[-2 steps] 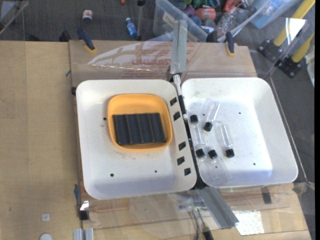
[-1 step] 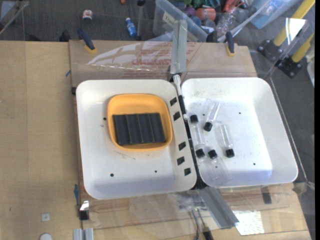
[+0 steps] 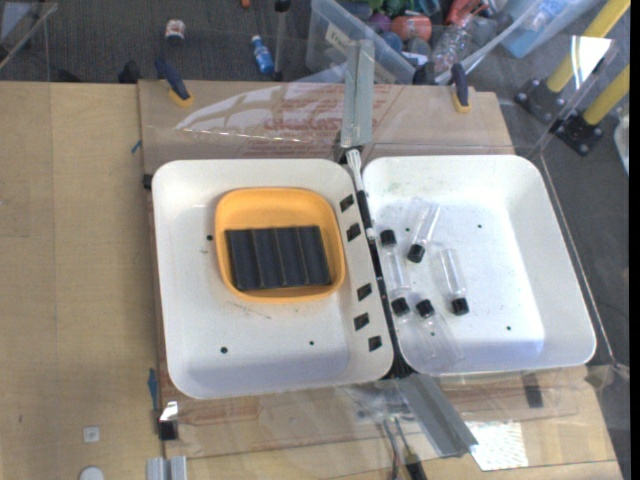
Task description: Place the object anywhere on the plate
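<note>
Overhead slanted view of a wooden bench (image 3: pixel 70 218) w/ two shallow white bins sitting side by side, touching along their inner edges.

Left bin (image 3: pixel 180 298): an orange-yellow plate (image 3: pixel 235 208), squarish w/ rounded corners, is sitting slightly toward the bin's far side, approx. centred left-to-right. A dark grey ribbed block (image 3: pixel 278 258) is lying flat on the plate, its long side running left-right, covering most of the plate's floor & reaching toward the plate's near rim. So the block is resting on the plate, inside the left bin.

Right bin (image 3: pixel 540 268): several clear vials w/ black caps are lying scattered in its left half, near the edge shared w/ the left bin. One vial (image 3: pixel 424 230) is lying toward the far side; another (image 3: pixel 450 278) is lying just nearer, cap pointing to the near edge. More black caps are clustering beside the shared edge; exact vial count is hard to tell, since the clear bodies are blending into the white floor.

A row of small black tabs (image 3: pixel 352 231) is running along the shared edge. Beyond the bench's far edge, a clear tub (image 3: pixel 420 8) of coloured items is sitting on dark floor.
</note>
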Controlling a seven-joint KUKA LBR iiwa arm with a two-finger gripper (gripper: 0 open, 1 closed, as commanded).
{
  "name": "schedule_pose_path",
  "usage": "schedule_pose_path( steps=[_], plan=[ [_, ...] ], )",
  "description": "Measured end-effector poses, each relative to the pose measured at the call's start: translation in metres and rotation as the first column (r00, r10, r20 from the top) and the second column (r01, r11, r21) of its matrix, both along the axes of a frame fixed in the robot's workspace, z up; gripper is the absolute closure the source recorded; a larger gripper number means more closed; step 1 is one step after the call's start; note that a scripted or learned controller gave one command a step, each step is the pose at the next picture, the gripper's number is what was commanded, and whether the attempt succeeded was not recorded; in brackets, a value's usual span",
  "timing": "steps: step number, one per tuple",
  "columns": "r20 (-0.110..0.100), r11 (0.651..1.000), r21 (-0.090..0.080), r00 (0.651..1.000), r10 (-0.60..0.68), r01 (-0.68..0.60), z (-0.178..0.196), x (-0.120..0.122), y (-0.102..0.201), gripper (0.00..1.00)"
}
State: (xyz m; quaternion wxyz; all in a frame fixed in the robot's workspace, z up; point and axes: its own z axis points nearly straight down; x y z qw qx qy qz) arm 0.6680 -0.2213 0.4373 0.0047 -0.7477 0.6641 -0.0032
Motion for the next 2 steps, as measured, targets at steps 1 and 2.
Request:
schedule_pose_path(
  steps=[1, 2],
  plan=[
    [0.012, 1.0, 0.003, 1.0, -0.006, 0.006, 0.013, 0.0, -0.001, 1.0],
    [-0.006, 0.929, 0.0, 0.929, 0.371, -0.371, -0.001, -0.001, 0.005, 1.0]
  ],
)
